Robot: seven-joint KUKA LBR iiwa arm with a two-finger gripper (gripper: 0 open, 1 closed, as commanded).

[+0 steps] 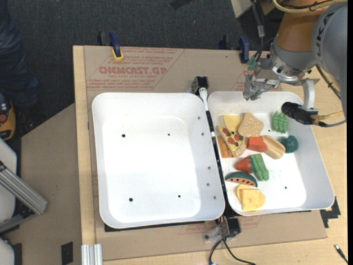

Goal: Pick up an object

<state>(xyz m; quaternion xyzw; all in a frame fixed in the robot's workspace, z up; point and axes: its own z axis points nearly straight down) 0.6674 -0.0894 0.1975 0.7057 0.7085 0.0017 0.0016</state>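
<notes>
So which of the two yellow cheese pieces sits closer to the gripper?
The cheese wedge at the pile's top, beside the bread slice, below the gripper. The other cheese lies near the bin's front edge.

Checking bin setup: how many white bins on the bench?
2: left bin beside right bin, which holds the toy food. The gripper hovers over its far edge.

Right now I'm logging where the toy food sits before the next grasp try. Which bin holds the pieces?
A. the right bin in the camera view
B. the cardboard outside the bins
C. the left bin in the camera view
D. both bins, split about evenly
A: the toy food pieces, such as the watermelon slice and the cheese wedge, all lie in the right bin, below the gripper.
</notes>
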